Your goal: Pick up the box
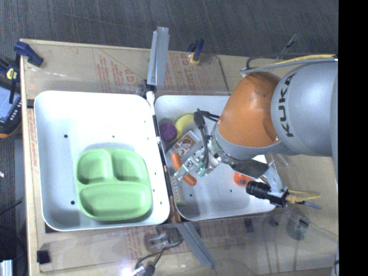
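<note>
Two shallow white bins sit side by side, the left bin (52,154) and the right bin (221,203). The left holds one green divided tray (113,184). The right holds one box (185,145), one yellow piece (185,121), one purple piece (168,131), and two small orange pieces (176,160) (189,180). One arm (287,114) reaches over it.

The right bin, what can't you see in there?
- Pincer: in the camera view the arm covers most of it, so open or shut is unclear.
- Box: partly under the pincer; its print is too small to read.
- Right bin: the arm hides much of its floor.
- Orange pieces: too small to name.
</note>
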Robot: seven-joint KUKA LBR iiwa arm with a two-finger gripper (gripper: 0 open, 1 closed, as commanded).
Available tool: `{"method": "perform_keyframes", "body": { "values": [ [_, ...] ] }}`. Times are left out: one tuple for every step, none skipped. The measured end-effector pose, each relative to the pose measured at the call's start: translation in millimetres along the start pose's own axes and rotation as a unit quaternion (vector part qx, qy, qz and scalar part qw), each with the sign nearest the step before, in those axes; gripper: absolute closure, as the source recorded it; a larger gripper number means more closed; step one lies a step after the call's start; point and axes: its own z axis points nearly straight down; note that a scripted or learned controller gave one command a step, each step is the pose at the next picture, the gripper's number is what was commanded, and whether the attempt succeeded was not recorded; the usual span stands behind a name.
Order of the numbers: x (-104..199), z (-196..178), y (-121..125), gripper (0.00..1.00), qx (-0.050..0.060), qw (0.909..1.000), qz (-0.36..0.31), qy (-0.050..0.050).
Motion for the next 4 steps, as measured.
{"method": "perform_keyframes", "body": {
  "values": [
    [26,-79,10,1.0,-0.001,0.9883,0.152,0.0],
    [77,-87,43,1.0,0.001,0.9752,0.222,0.0],
    [46,-251,23,1.0,-0.001,0.9448,0.328,0.001],
    [106,-143,62,1.0,0.002,0.9497,0.313,0.001]
  ]
}}
